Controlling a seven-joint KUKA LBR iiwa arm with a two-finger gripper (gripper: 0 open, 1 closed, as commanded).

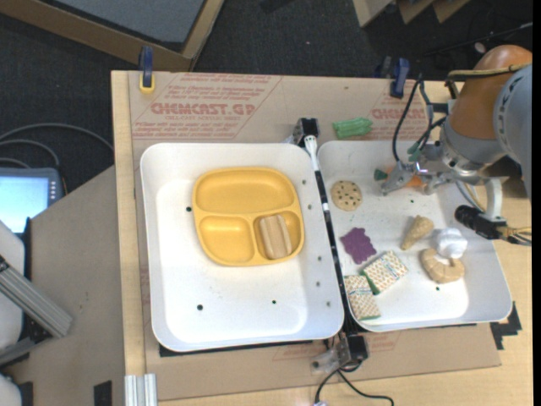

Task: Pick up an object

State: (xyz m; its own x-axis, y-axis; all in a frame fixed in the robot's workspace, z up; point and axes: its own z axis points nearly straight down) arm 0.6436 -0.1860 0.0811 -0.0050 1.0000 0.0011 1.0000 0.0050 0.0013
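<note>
Down at the lower edge of the frame, cables trail off the table point(254, 108). Up at right, the gripper point(404, 178) hovers low over the right bin's point(486, 307) upper part; whether the jaws are open or closed, I cannot tell, and nothing shows between them. Cookie point(346, 194) just left, cone point(416, 231) below, purple piece point(359, 244) further down. Left bin point(169, 311) carries the yellow tray point(245, 194). Nothing's picked yet, I'd judge; the whole grasp remains.
</note>
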